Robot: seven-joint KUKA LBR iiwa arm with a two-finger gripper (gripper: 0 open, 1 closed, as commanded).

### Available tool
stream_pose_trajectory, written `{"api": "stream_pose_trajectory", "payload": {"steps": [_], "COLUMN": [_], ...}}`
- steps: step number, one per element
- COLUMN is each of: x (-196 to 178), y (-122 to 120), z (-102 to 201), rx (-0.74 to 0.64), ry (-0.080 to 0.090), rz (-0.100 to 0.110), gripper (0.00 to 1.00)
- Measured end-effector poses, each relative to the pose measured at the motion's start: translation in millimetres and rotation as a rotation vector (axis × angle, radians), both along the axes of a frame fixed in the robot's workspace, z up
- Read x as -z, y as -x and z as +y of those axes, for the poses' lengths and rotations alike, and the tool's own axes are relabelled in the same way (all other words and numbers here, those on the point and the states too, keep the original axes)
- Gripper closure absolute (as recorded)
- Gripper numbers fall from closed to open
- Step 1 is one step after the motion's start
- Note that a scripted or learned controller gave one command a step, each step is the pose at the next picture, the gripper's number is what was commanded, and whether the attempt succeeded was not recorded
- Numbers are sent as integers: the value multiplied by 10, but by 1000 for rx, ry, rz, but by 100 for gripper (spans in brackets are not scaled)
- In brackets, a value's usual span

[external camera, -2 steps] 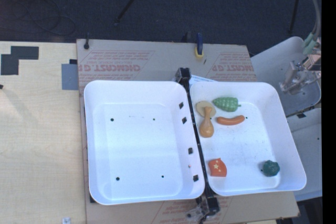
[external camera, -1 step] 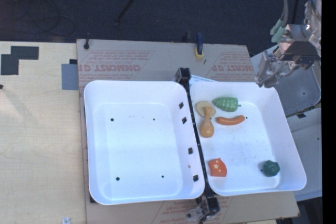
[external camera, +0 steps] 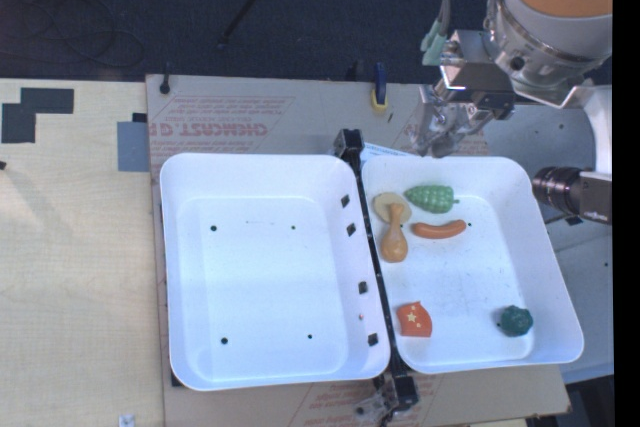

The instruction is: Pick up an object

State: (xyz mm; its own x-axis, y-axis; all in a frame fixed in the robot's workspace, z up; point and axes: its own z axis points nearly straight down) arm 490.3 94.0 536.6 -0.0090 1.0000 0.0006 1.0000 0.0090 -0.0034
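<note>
5 small toys lie in the right bin (external camera: 545, 245) — a knobbly green one (external camera: 430, 198) nearest the jaws (external camera: 440, 137), just below them; jaw opening can't be told.

Bright, even light is falling across both bins; the right bin (external camera: 545, 245) is glowing near blown-out at its rim, the left bin (external camera: 180, 215) is looking slightly greyer inside w/ soft shading along its walls. Small faint shadows are sitting under the toys, e.g. the sausage (external camera: 439, 229). Background above the table (external camera: 70, 255) is staying dark, low detail. Overall pic is looking soft & low-res; the end effector (external camera: 440, 130) is appearing blurry, glinting in spots.
</note>
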Motion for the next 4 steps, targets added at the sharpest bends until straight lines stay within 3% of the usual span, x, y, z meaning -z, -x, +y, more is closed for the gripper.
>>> {"api": "stream_pose_trajectory", "payload": {"steps": [1, 2, 3, 4], "x": [0, -2, 1859, 2066], "y": [158, -232, -16, -154], "z": [961, 1517, 1475, 1175], "rx": [-2, 6, 12, 12], "ry": [0, 2, 11, 5], "rz": [0, -2, 17, 4], "gripper": [100, 100, 100, 100]}}
